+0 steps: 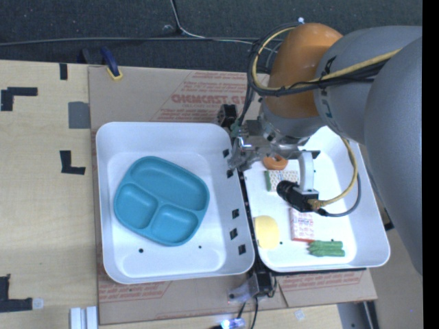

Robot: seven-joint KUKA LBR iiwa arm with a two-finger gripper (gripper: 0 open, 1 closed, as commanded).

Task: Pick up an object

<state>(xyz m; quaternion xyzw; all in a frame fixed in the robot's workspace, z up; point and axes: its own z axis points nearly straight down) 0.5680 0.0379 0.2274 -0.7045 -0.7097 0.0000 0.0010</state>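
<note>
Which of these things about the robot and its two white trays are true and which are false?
1. The blue plate lies in the left bin. True.
2. The blue plate has three compartments. True.
3. The yellow object sits on the blue plate. False: it lies in the right bin.
4. The green object is in the left bin. False: it is near the right bin's front edge.
5. The arm hangs over the right bin. True.
</note>
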